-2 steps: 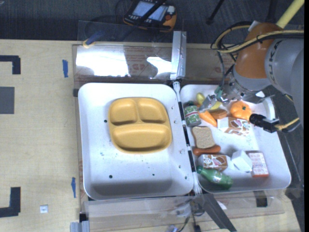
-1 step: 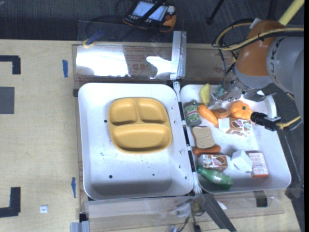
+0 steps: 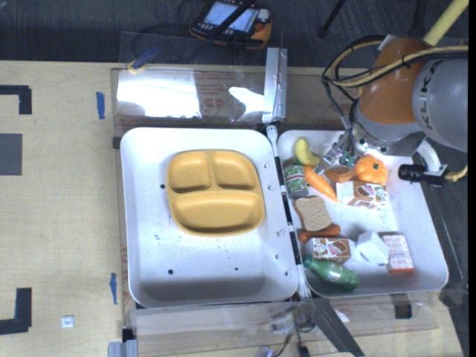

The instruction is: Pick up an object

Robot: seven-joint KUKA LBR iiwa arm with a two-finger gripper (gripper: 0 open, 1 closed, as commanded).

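Hovering low over right bin's [image 3: 435, 270] far end, gripper [image 3: 343, 153] sat among toy food; I could not tell its state from this angle. Nothing visibly held. Nearest candidates: carrot [image 3: 320, 183] just beside it, orange fruit [image 3: 370, 169] close by, banana [image 3: 303, 152] toward divider. Bread slice [image 3: 314, 213] and green bottle [image 3: 332, 272] lay nearer me. Left bin [image 3: 141, 199] held yellow tray [image 3: 216, 192]. I judged step as approach, grasp not yet made. Next move called for centring over one item, descending cleanly.

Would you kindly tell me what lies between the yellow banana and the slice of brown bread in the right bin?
In the camera view, a small green-labelled can sits between the yellow banana and the slice of brown bread, with the orange carrot just beside it.
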